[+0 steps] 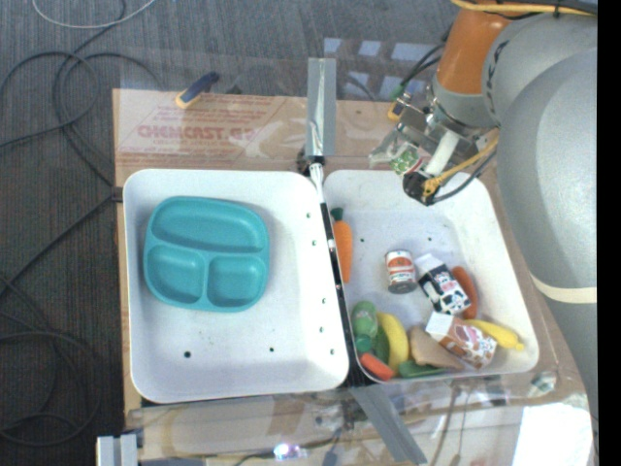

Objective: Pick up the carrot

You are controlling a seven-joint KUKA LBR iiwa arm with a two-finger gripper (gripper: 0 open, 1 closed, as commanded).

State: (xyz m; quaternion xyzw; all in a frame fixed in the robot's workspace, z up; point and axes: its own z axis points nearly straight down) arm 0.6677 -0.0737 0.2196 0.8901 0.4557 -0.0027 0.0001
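The carrot (343, 248) is orange with a green top and lies along the left wall of the right bin (485, 223), pointing toward the front. My gripper (419, 169) hangs over the back edge of that bin, up and to the right of the carrot, well apart from it. I see nothing between its fingers. The orange band of the arm sits just above it.
A teal divided plate (205, 252) rests in the left bin (165, 357). The right bin's front holds a small can (400, 271), a banana (393, 338), a green vegetable (364, 319), a packet (473, 344) and other toy foods. Cables trail on the floor at left.
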